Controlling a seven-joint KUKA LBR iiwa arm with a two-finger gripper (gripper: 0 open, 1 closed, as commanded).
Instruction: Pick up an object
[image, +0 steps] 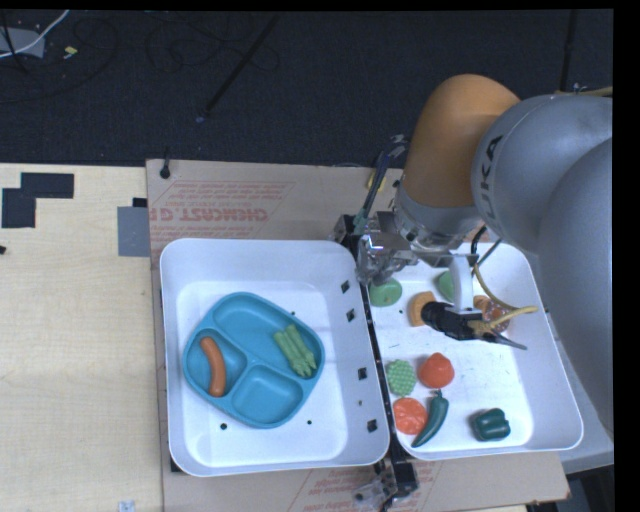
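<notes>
upside-down red print on the cardboard sheet (230, 200) is not clearly readable.

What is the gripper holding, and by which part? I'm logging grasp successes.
It cannot be told: the gripper sits low over the right bin, just above a pale green piece, its tips hidden.

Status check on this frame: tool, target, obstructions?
Tool low over right bin's far left corner, by the divider. Nearest item: pale green piece just below it; grip not confirmed. Arm's bulk covers bin's far side.
</notes>
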